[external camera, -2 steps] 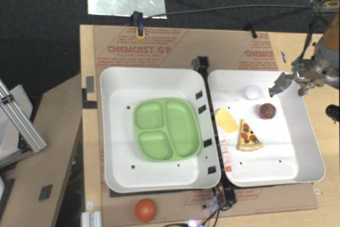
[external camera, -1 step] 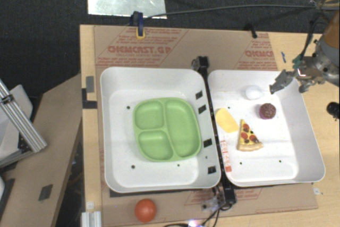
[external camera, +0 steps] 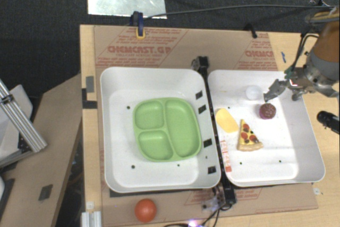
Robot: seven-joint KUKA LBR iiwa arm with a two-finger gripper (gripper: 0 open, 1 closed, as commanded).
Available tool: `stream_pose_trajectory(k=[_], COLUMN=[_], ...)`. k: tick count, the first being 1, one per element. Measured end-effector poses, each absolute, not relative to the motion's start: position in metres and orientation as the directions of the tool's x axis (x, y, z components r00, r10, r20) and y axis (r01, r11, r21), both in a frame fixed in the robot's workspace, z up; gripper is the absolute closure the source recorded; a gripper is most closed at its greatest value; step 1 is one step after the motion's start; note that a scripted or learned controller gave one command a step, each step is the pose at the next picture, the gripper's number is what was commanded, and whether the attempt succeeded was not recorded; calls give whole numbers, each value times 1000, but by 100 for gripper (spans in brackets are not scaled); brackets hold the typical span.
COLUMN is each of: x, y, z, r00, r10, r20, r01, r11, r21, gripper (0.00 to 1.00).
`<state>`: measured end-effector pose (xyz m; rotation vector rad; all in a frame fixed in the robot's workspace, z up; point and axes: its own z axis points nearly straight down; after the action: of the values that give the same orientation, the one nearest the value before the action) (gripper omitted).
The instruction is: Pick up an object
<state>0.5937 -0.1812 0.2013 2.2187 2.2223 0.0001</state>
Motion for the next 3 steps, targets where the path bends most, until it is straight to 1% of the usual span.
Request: stream_pose_trajectory(k=[1, 2, 3], x=[603, 608, 610], y=[-182, -177, -177], z=[155, 94, 109], r00=[-3, -5, -6], r10=[1000, 1000, 1000], r20=[0, 0, -1], r01=[1000, 1000, 1000], r11=[3, 5, 6], r21=[0, 0, 5], gripper=[0, 0, 100])
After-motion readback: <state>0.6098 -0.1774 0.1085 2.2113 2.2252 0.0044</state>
